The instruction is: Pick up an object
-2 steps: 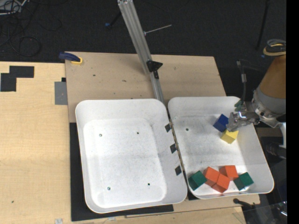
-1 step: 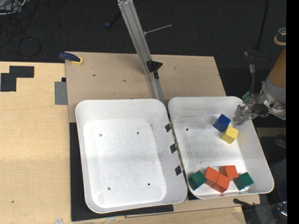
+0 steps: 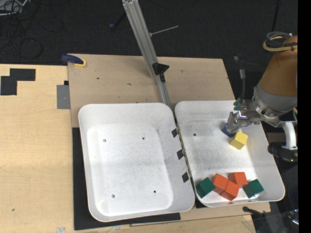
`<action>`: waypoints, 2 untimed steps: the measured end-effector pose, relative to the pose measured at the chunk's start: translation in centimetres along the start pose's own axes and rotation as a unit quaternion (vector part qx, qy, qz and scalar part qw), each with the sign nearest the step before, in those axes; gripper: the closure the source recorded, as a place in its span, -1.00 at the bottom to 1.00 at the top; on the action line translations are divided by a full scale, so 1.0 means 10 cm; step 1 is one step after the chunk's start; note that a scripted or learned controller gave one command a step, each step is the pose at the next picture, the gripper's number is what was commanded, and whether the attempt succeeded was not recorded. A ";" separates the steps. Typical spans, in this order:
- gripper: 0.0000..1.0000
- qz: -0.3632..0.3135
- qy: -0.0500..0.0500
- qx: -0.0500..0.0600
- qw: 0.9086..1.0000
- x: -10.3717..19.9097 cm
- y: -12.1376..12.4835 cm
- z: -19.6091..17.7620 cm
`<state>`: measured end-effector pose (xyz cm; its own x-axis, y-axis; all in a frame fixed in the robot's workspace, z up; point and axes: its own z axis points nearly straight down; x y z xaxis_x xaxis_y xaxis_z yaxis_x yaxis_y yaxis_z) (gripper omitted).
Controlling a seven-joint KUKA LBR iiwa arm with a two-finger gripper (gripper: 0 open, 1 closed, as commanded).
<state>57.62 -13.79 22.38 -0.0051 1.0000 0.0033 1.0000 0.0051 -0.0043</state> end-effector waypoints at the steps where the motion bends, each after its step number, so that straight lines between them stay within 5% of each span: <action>1: 1.00 0.000 0.000 0.000 1.000 0.53 0.07 0.10; 2: 1.00 0.000 0.000 0.001 1.000 1.05 0.11 0.18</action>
<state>58.68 -3.23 20.63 -0.0045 1.0000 0.0029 1.0000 0.0045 -0.0058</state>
